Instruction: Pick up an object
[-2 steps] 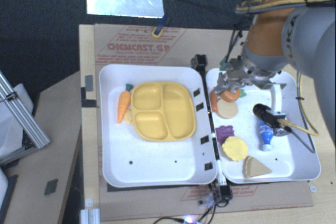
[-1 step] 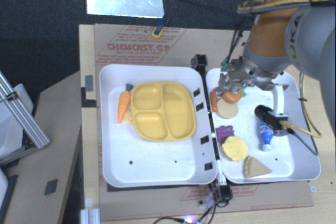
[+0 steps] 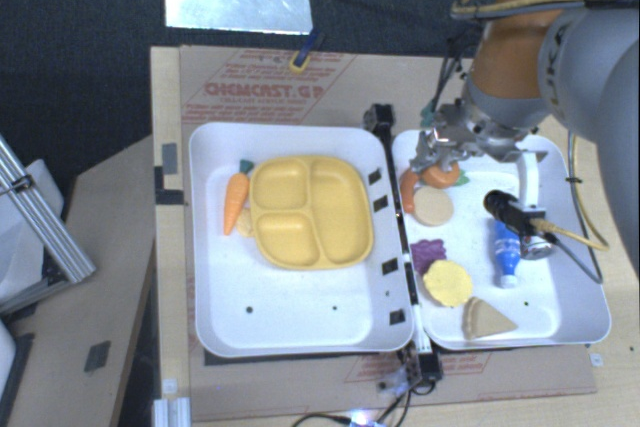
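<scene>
Camera view, item list, right bin (image 3: 585, 315). My tool (image 3: 437, 158) hangs at the bin's upper left corner, just above an orange toy food piece (image 3: 441, 177); whether it is spread or pinching I cannot tell. Piece touches a tan round disc (image 3: 433, 207). Judged light, hollow plastic, stiff, somewhat slippery, not fragile; best taken across its narrow width. Also present: purple grapes (image 3: 428, 253), yellow round piece (image 3: 447, 283), tan wedge (image 3: 486, 317), blue bottle (image 3: 506, 253). Left bin (image 3: 215, 315): yellow tray (image 3: 305, 211), carrot (image 3: 235, 200).
</scene>
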Controlling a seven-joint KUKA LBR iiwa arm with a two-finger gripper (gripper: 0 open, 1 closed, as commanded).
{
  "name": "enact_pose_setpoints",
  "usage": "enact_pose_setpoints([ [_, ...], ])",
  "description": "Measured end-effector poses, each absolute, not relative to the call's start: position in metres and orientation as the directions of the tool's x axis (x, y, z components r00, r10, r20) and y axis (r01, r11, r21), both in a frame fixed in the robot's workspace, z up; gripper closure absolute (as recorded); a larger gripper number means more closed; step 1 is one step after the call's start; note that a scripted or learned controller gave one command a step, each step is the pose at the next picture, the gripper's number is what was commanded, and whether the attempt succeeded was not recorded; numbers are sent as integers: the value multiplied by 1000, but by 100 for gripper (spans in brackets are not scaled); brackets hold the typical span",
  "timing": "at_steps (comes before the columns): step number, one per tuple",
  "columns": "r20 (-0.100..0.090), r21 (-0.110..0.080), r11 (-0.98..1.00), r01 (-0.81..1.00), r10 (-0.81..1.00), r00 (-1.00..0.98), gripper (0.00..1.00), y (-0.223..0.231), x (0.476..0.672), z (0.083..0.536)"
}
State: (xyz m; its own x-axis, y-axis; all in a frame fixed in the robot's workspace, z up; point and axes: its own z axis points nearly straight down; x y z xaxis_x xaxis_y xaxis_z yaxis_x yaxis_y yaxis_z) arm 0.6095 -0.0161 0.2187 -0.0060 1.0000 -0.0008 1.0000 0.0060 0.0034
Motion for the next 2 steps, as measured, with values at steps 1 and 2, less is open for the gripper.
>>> enact_pose_setpoints([
  [1,-1,0,4,1000,1000,-4,100,-13,600,215],
  [2,0,3,6,1000,1000,-6,100,-15,605,234],
])
